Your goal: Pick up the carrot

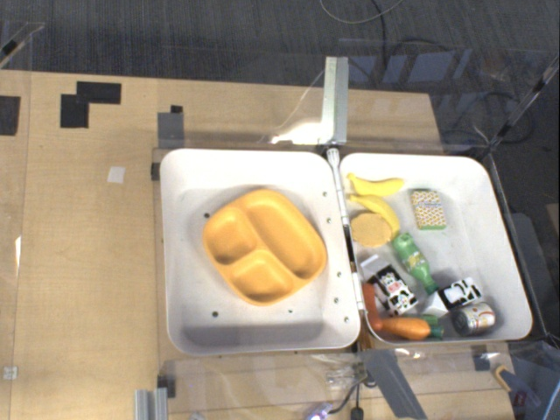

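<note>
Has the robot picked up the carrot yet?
Not yet. Nothing looks done: the carrot lies flat at the near edge of the right bin, beside the cow-patterned toy and a can. Nothing is touching it. The whole job is left: reach in, grip the carrot and lift it out.

Robotics lab — wooden bench, twin white bins, toy food; floor cables
</note>
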`<state>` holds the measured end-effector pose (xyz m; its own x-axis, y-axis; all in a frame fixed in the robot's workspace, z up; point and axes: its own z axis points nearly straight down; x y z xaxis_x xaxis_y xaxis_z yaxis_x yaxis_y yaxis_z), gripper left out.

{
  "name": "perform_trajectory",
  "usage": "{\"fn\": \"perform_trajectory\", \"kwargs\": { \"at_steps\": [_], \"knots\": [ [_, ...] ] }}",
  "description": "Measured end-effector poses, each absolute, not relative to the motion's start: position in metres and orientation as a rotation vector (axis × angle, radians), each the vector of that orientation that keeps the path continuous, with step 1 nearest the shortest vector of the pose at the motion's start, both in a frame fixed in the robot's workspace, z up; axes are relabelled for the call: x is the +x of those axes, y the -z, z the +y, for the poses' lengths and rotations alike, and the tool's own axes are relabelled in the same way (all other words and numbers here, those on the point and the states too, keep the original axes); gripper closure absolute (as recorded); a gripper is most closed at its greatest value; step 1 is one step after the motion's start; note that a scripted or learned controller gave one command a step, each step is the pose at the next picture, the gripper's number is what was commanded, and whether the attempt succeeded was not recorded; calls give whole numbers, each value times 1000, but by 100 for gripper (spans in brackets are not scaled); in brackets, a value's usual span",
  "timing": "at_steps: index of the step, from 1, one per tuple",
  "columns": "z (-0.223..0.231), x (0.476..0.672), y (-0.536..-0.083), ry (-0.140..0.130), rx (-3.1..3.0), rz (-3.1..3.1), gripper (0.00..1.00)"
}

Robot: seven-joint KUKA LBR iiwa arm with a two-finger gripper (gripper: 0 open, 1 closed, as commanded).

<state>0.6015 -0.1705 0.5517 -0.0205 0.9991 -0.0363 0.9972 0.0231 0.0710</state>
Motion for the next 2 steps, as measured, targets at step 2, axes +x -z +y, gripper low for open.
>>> {"fn": "perform_trajectory", "kwargs": {
  "at_steps": [2],
  "knots": [
    [-167,605,-576,-47,2118,2195,100]
  ]
}}
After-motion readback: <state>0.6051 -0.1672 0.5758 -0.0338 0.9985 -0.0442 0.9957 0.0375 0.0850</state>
